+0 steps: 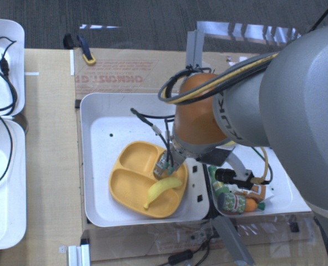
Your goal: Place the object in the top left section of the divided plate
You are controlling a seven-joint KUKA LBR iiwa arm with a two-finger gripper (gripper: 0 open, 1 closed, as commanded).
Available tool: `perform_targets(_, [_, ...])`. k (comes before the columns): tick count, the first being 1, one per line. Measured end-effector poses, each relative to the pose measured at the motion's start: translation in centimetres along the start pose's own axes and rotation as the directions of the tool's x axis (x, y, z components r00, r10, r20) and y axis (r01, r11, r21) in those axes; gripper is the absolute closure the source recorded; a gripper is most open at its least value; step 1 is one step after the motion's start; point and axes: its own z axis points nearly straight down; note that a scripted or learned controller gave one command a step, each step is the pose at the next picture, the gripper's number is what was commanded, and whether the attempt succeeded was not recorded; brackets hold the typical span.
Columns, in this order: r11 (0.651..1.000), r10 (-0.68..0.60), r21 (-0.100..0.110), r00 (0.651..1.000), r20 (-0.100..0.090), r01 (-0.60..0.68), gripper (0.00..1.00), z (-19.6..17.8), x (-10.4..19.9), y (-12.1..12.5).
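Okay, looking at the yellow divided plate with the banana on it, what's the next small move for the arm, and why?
Probably a short shift toward the plate's upper left section. The yellow plastic banana lies in the lower right part of the yellow divided plate, and the gripper sits just above it at the plate's right edge, with the upper left compartment bare. Whether it holds the banana is unclear.

Arm bent low, wrist turned down

The grey arm (297, 110) sweeps in from the right, its orange band (200, 112) above the wrist, yellow and black cables looped around it; the gripper (165, 168) points downward.
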Motion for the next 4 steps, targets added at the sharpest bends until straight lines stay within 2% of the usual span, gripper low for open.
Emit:
perform_targets(1, [0.999,0.054,0.001,0.999,0.0,-0.054,1.0,-4.4,6.9,5.3])
perform_targets(2, [0.998,0.066,0.0,0.998,0.001,-0.066,1.0,-8.6,-3.6,-3.1])
perform_targets(3, [1.0,0.015,0.0,1.0,0.0,-0.015,1.0,-12.7,3.8,1.8])
perform_targets(4, [0.996,0.092,-0.001,0.996,0.002,-0.092,1.0,-27.3,0.0,-2.6])
